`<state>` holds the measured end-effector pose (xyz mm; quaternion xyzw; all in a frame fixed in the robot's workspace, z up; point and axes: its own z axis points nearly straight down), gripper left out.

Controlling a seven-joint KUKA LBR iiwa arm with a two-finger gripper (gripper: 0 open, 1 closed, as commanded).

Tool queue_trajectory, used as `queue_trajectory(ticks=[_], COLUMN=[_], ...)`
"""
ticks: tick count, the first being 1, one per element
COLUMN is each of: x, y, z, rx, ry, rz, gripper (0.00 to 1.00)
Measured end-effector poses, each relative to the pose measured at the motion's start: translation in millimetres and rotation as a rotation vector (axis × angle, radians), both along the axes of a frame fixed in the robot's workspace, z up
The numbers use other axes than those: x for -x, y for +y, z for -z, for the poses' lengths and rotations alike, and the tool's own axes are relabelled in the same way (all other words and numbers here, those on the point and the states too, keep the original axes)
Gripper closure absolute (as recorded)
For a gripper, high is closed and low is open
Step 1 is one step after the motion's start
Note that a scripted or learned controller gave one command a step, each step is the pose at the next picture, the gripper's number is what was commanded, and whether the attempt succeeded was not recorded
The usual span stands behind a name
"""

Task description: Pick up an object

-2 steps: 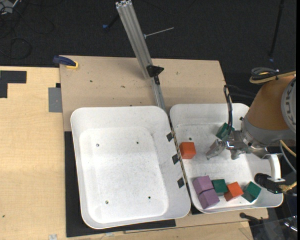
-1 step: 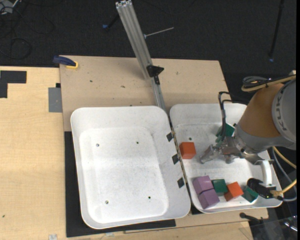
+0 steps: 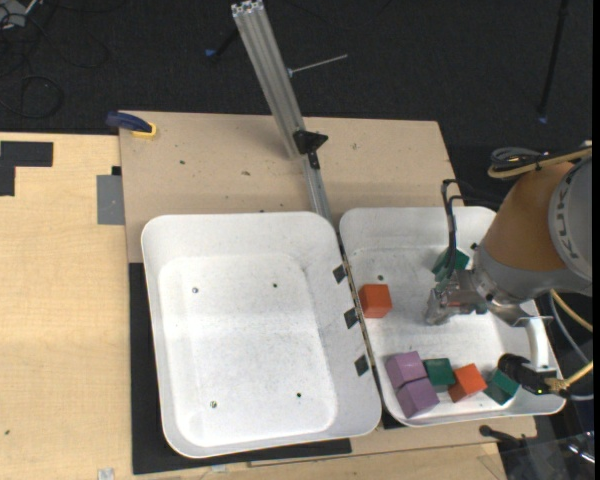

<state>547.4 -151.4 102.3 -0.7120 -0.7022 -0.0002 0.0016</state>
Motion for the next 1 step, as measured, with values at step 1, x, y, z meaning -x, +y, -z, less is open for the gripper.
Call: queue_trajectory(ticks=[1], x=[-5.2], y=[-9.7], z=[-56.6], rx=[0.004], ry=[-0.004], rz=[-0.004], gripper=[1.00])
